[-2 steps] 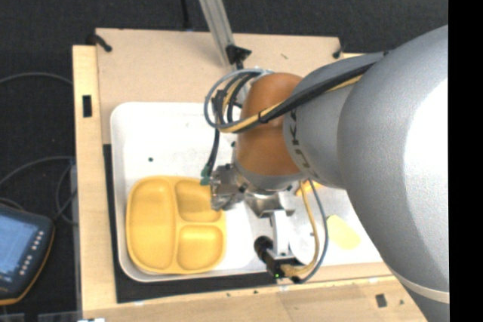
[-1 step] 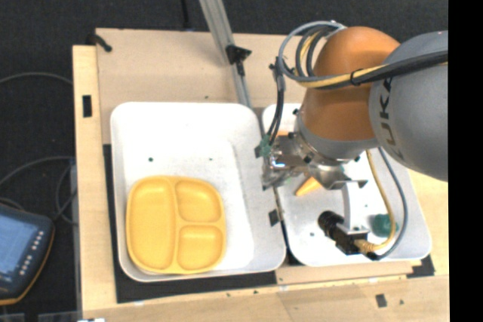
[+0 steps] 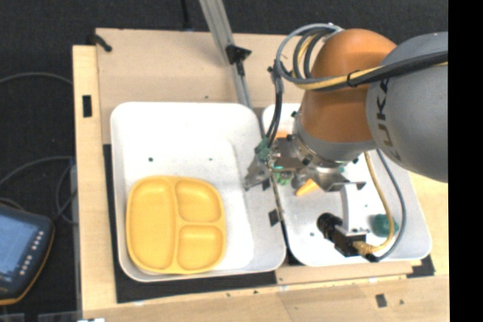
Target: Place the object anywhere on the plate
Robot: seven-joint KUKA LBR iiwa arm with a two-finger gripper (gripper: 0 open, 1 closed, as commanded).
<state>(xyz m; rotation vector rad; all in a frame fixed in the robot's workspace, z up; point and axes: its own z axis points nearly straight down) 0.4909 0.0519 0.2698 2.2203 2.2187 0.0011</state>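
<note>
1. Bins: two, white, side by side. The left bin (image 3: 151, 132) sits mid-frame and the right bin (image 3: 411, 237) at right.
2. Plate (image 3: 151, 215): one, yellow, with three compartments. It lies flat in the lower left of the left bin.
3. Arm (image 3: 347, 98): one, entering from the right and covering the upper part of the right bin.
4. Gripper (image 3: 273, 171): one, low over the seam between the bins at frame centre. Cannot tell how far open it is, or whether it has hold of anything.
5. Loose things: two counted, both in the right bin and well apart from the plate. The orange piece (image 3: 305, 189) is just right of the gripper. The green piece (image 3: 379, 223) is at lower right.
6. Cannot tell which piece is the task's object.
</note>
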